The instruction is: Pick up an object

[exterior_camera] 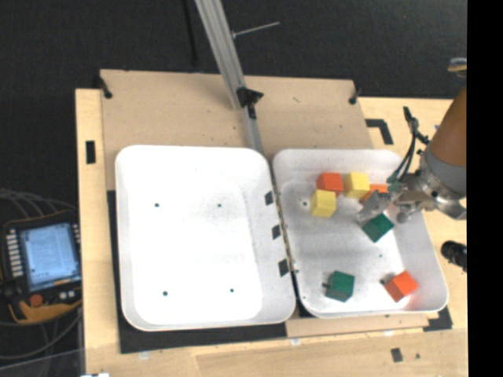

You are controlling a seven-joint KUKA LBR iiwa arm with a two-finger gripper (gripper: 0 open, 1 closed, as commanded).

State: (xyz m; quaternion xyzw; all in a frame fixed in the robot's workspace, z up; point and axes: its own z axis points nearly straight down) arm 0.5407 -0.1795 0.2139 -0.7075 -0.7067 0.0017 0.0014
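gripper (383,207) sits low over the right bin (416,298), reaching in from the right, with a green cube (378,228) right at its tip; the cube is tilted and looks as if it sits between the fingers or just under them, but whether the fingers are closed on it or merely touching it i cannot tell from this angle; so the grasp is at best in progress, not confirmed.

around it in the same bin: an orange cube (330,182) and a yellow cube (359,184) side by side near the far wall, a 2nd yellow cube (323,203) just in front of them, a 2nd green cube (340,286) near the front wall, and a 2nd orange cube (401,286) in the front right corner; all 5 rest on the bin floor, apart from the tip.

left bin (126,210) holds no cubes.

judged from this, the approach is done and the tip is at its target; what is left is a secure hold and a clear lift off the floor; the tilt of the cube suggests it could slip out.
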